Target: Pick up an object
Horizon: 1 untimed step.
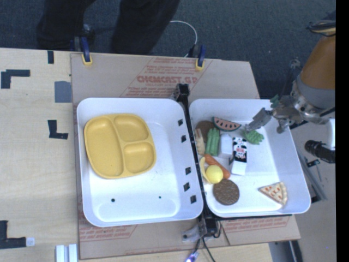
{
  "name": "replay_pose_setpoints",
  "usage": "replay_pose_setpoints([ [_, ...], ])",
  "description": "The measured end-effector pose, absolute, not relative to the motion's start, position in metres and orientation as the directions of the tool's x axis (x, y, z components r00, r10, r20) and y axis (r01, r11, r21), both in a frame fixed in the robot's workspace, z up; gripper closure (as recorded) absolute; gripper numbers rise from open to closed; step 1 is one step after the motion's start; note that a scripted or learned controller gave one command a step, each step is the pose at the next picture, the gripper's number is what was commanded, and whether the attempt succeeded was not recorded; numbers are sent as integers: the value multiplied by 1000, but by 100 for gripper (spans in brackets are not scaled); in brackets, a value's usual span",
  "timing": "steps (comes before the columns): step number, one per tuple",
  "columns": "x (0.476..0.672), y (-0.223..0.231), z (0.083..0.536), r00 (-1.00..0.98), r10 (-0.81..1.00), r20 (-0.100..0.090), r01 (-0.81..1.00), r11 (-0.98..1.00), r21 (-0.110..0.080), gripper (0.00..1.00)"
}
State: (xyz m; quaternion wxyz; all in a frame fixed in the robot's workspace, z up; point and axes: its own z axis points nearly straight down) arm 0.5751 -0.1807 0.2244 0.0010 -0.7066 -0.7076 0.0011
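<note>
The gripper (260, 119) is seen over the far part of the right bin (297, 162), reaching in from the right, its grey fingers slanting down and leftward toward a small green leafy toy (256, 136). How far the fingers are parted cannot be told from this view, and nothing can be made out between them.

The toy food is gathered in the left half of that bin: a watermelon slice (226, 124) at the far side, a green cucumber (212, 142) beside a brown piece (203, 130), a small milk carton (239, 155), a lemon (214, 174) against a carrot (214, 163), a round brown cookie (226, 192), and a pizza slice (274, 192) alone at the near right. A yellow divided plate (119, 144) lies in the left bin (136, 212).

The leafy toy, judged the likeliest target, is small and low, so it could be missed or pushed aside if the fingers close too high. The milk carton just beside it could be nudged too.

The carton's long axis runs roughly far-to-near, as does the cucumber's; the watermelon slice lies left-to-right. The leafy toy shows no clear long axis.
</note>
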Motion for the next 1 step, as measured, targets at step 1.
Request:
replay_pose_setpoints([
  [1, 585, -159, 102, -2, 1000, 0, 1000, 2, 2, 0],
])
